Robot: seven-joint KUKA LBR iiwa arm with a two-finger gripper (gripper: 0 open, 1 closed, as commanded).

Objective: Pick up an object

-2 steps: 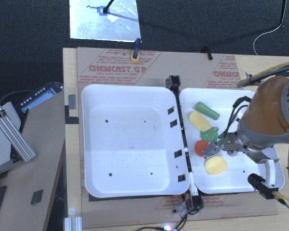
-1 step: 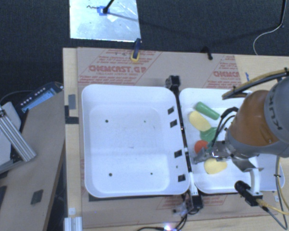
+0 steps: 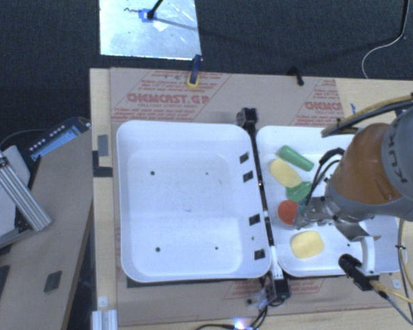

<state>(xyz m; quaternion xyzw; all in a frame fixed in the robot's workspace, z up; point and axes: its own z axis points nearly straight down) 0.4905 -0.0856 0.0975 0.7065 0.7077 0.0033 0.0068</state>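
Reached in from three o'clock over the right bin [image 3: 272, 184], orange-banded arm [image 3: 372, 174] bulking above most of it, gripper [image 3: 310, 212] low near the bin's middle. Could not tell whether apart or together (wrist body covered the tips from above). Lay in that bin, clustered toward its nine o'clock side: a green cylinder [image 3: 296, 158] at about eleven o'clock, a pale yellow rounded piece [image 3: 286, 173] just below it, a second green piece [image 3: 299, 191] partly tucked under the wrist, a red ball [image 3: 288, 212] just beside the gripper at its nine o'clock, and a yellow block [image 3: 307, 244] at its six o'clock. Stood bare at nine o'clock, the left bin [image 3: 186, 198]. Judged the red ball the likeliest target, being nearest the tool: probably light, smooth and prone to roll or squirt out, so best pinched across its widest middle, straight down. Judged the yellow block an easier hold, looking soft and flat-sided, taken across its short sides. Nothing seen gripped yet.
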